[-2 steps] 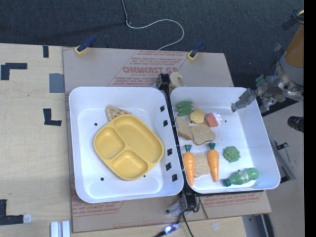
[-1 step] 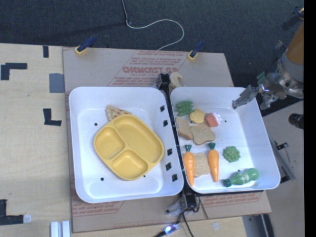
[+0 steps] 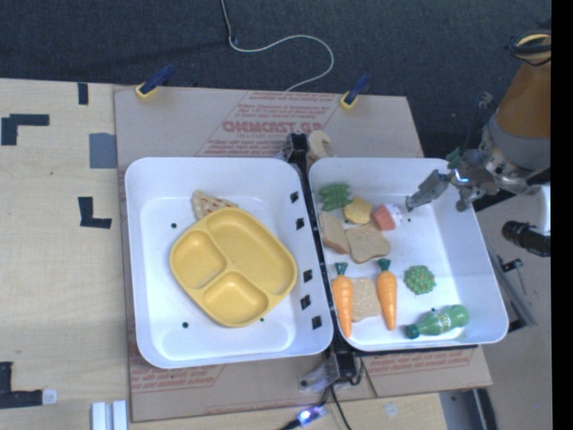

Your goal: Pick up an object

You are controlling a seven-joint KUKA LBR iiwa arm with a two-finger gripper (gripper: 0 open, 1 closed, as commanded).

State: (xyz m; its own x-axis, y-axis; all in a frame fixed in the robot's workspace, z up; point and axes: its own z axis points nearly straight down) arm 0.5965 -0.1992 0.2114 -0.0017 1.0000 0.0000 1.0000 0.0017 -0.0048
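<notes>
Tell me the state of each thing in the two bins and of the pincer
Yellow tray: flat in left bin, compartments bare.
Two carrots: lying flat, right bin.
Green bottle: on its side.
Bread slices: lying flat.
Broccoli: loose on bin floor.
Pincer: over right bin, holding nothing.

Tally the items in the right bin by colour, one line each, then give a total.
Orange: 2, carrot and carrot
Green: 3, leafy green, broccoli, bottle
Tan: 3, bread slices
Yellow: 1, yellow piece
Pink: 1, pink piece
Total: 10
</notes>
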